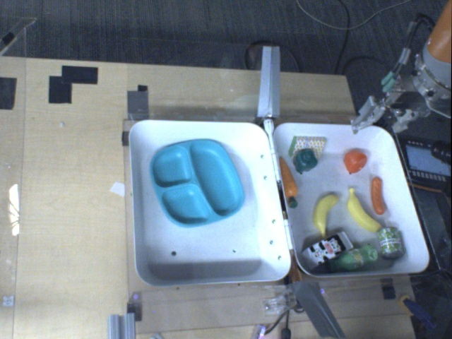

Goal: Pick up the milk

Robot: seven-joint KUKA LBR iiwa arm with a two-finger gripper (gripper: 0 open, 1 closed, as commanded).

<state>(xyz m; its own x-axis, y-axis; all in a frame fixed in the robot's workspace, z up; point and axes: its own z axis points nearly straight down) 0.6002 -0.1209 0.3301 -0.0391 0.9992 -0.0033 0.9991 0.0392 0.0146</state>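
Bench surface: pale wood, with black tape marks at far left and dark carpet and a loose cable beyond the far edge.

Item 1. Left bin (141, 210), shallow, white. Holds a blue divided plate (198, 181) lying flat toward the far side.

Item 2. Right bin (406, 189), shallow, white, separated from the left bin by a metal rail. Contents, left to right:
- carrot (287, 181), lying against the left wall;
- small printed card or packet (308, 145) at the far left corner, with a dark teal piece (306, 161) just in front of it;
- milk (327, 248), a small carton with black-and-white cow pattern, lying on its side at the near wall, left of centre;
- two bananas (325, 212) (362, 212), side by side mid-bin, just beyond the carton;
- green bottle (355, 258), lying down, touching or just beside the carton on its right;
- orange-red rounded item (355, 161), far side;
- sausage (378, 195);
- green can (389, 242), near right corner.

Item 3. Gripper (385, 113), over the far right rim of the right bin. Nothing is seen between its fingers; whether they are spread or closed cannot be told at this size.

Status: pick not begun, by appearance. Carton rests in the bin, well apart from the gripper, at the diagonally opposite corner. Remaining: travel across the bin, descent, grasp, lift. The bottle and bananas crowding the carton look likely to complicate the approach.
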